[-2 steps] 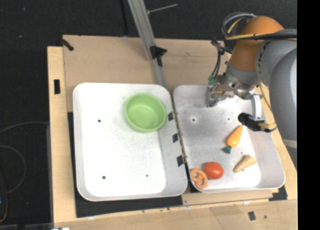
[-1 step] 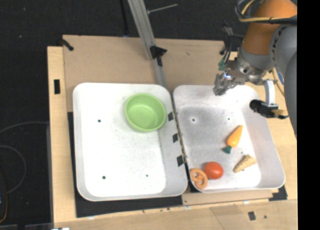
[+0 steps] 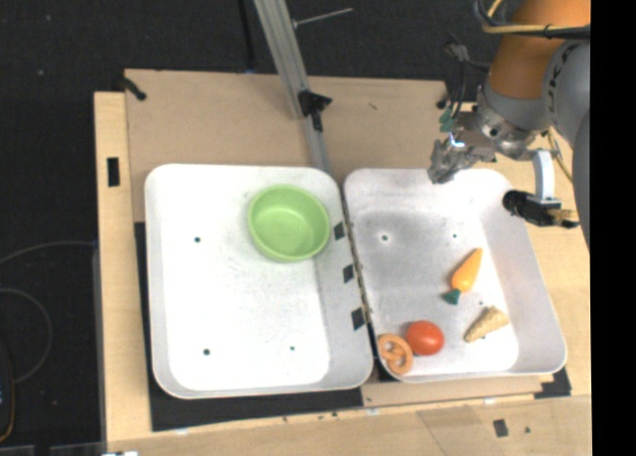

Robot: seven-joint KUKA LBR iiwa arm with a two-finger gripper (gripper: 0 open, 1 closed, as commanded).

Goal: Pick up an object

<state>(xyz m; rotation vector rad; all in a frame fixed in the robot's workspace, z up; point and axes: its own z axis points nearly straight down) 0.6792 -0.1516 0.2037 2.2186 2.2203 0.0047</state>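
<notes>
My gripper (image 3: 444,163) hangs over the far edge of the right bin (image 3: 417,216), high above its floor, with nothing visibly between its fingers. In the right bin lie an orange carrot (image 3: 465,270) with a green tip, a red tomato (image 3: 425,337), an orange round slice (image 3: 396,353) at the near left corner, and a tan wedge (image 3: 486,324). A green bowl (image 3: 288,223) sits upright in the far part of the left bin (image 3: 199,325). All the right bin's objects lie toward its near side, well apart from the gripper.
A grey metal post (image 3: 283,47) slants up from between the two bins at the back. The bench's tan board (image 3: 219,116) runs behind the bins. The arm's orange band (image 3: 532,37) is at the upper right.
</notes>
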